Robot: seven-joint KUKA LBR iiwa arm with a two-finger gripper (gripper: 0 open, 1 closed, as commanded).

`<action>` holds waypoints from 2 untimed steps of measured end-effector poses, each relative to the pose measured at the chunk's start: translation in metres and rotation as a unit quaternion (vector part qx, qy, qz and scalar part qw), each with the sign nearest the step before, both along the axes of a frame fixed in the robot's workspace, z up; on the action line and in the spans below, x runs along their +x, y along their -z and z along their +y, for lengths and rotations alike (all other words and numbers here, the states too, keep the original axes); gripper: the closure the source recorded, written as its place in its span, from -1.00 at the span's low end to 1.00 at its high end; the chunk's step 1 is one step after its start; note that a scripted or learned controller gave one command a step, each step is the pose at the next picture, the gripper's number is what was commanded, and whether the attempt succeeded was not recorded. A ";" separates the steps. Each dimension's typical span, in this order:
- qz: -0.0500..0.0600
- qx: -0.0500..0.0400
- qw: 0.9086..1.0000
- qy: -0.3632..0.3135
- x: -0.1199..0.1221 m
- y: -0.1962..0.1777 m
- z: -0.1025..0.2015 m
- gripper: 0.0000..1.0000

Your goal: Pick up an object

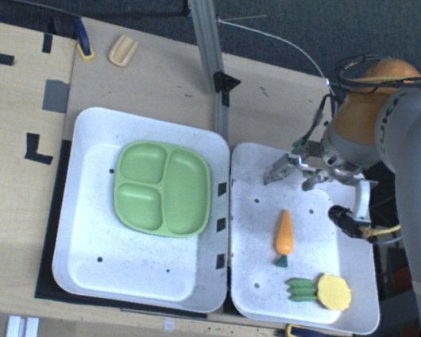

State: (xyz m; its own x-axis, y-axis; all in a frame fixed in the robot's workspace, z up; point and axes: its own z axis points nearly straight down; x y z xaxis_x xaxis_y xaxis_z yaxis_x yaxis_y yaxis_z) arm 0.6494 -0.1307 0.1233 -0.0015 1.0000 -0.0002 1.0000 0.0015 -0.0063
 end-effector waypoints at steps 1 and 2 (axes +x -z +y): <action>-0.002 0.000 1.000 -0.001 0.001 -0.014 0.000 1.00; -0.005 0.000 1.000 0.000 0.010 -0.064 -0.006 1.00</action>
